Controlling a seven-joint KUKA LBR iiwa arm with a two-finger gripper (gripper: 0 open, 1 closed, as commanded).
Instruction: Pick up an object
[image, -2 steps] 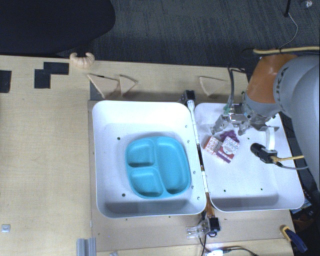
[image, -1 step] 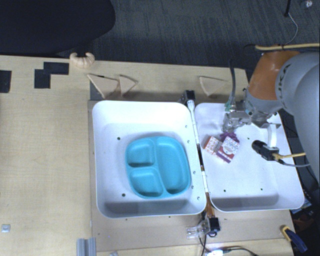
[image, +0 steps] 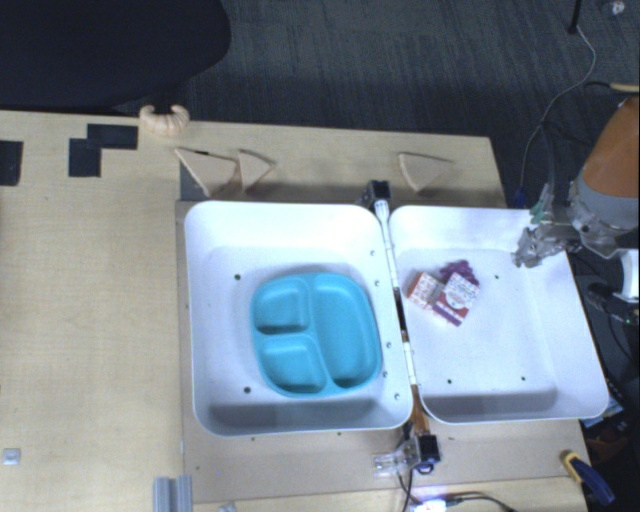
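Observation:
A small pile of objects lies in the right bin (image: 500, 350): a red and white packet (image: 440, 293) with a dark purple piece (image: 461, 271) touching its far side. My gripper (image: 532, 250) hangs over the right bin's far right edge, to the right of the pile and apart from it. Nothing shows between its fingers. A blue three-compartment plate (image: 315, 333) lies flat in the left bin (image: 225, 300).
The two white bins sit side by side on a wooden bench (image: 90, 330). Cables (image: 560, 100) run behind the arm at the right. A small tan object (image: 163, 120) rests at the bench's far edge.

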